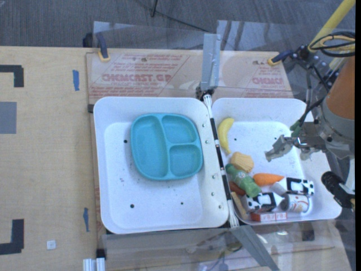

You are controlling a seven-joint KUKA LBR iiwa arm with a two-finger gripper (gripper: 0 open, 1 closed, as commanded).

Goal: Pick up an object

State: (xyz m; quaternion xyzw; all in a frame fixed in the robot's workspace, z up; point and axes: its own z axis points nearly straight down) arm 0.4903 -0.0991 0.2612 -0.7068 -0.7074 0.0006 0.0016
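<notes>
The right bin [256, 113] holds several small items. A yellow banana [225, 133] lies along its left wall. Below that sit a yellow corn-like piece [242, 162], an orange carrot [268, 179] and a green item [243, 182]. A black-and-white patterned piece [299, 186] and a small can [299, 203] lie near the front right corner. My gripper [291, 150] hangs over the right-middle of this bin, above and right of the carrot. Its fingers are spread open with nothing between them.
A teal divided plate [166, 145] lies in the left bin [113, 208]. The bins' shared rims [217, 168] run down the middle. Cables [316, 49] and the arm's orange band [345, 95] crowd the right side. Cardboard [141, 75] lies behind the bins.
</notes>
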